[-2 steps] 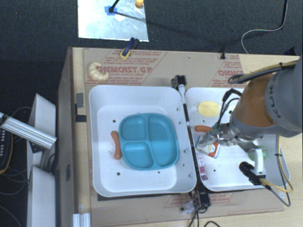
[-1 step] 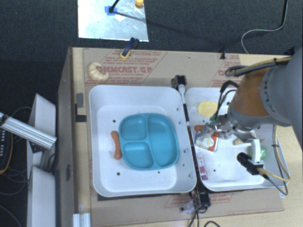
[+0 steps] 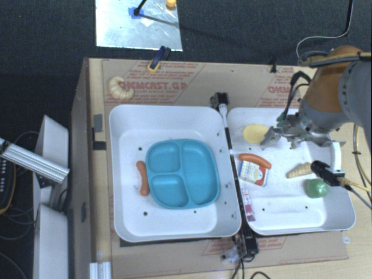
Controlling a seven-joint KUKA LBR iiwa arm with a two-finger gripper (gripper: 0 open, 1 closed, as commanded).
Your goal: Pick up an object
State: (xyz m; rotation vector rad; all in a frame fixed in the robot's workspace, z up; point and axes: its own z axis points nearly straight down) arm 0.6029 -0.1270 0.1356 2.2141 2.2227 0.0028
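While the grey arm (image 3: 334,95) reaches in from the right over the far end of the right bin (image 3: 337,214), we see its gripper (image 3: 278,133) low above that bin's back left part, just beside a pale yellow rounded object (image 3: 254,133). A light finger points toward that yellow piece, but whether the claw stands apart or together we cannot tell, and nothing clearly sits between its tips. In the same bin, nearer the middle divider, an orange-red sausage (image 3: 256,159) lies at a slant, touching the top of a small printed packet (image 3: 252,172) below it. To the right we see a cream cone-shaped piece (image 3: 299,170), and past it a green rounded object (image 3: 317,188) near the bin's right wall, with a black cabled part just above it. A thin pinkish strip (image 3: 249,207) lies along the left wall of this bin. In the left bin (image 3: 125,214) a blue divided plate (image 3: 181,172) sits in the middle, and a second orange sausage (image 3: 142,178) lies upright in the view just beside the plate's left edge. On the cardboard behind the left bin we see a pale croissant-like object (image 3: 120,87) and a blue and yellow clamp (image 3: 158,58).
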